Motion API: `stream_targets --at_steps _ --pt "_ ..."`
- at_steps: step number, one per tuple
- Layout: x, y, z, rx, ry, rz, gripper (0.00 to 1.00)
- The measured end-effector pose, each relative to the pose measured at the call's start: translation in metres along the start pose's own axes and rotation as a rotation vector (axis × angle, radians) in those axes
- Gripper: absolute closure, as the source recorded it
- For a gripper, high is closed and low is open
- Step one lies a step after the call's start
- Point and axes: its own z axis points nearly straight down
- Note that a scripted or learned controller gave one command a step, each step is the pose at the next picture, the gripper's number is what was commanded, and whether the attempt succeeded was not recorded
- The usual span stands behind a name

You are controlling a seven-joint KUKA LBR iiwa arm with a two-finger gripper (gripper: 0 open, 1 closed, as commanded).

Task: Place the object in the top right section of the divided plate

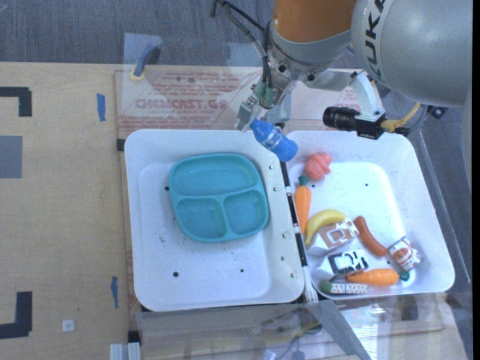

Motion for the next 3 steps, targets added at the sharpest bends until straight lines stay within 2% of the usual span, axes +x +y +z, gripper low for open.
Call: stream_targets --at_steps 1,2,3 --pt "0.046 -0.042 -0.055 0.002 0.001 -0.136 1.0" --pt "0.1 -0.048 -0.08 0.001 0.002 -0.178 1.0" --pt "0.16 -0.063 -0.101 0.002 0.002 -0.333 1.0"
